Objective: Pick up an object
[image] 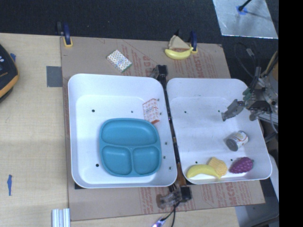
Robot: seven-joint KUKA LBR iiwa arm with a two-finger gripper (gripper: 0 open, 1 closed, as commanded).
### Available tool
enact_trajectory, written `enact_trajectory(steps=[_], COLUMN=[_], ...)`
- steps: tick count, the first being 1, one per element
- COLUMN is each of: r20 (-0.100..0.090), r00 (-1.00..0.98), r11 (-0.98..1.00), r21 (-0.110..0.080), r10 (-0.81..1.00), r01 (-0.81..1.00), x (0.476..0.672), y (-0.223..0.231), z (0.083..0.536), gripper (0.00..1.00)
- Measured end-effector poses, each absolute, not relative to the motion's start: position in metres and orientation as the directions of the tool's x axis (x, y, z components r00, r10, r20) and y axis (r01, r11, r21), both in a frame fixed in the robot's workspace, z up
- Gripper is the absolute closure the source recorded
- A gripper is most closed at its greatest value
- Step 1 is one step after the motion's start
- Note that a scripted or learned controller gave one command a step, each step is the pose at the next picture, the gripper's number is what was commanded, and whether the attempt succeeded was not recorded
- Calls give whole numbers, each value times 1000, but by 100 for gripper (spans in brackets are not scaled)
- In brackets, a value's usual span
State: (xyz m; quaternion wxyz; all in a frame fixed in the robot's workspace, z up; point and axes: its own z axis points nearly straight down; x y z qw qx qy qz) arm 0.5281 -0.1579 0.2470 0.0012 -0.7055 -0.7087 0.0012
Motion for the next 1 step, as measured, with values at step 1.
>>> enact_trajectory(steps=[1], r20=[0], r00=[-4], r11=[4], r21=[-6], r10=[1000], r01=[1000], x=[546], y=[-203], z=[117], gripper=[0])
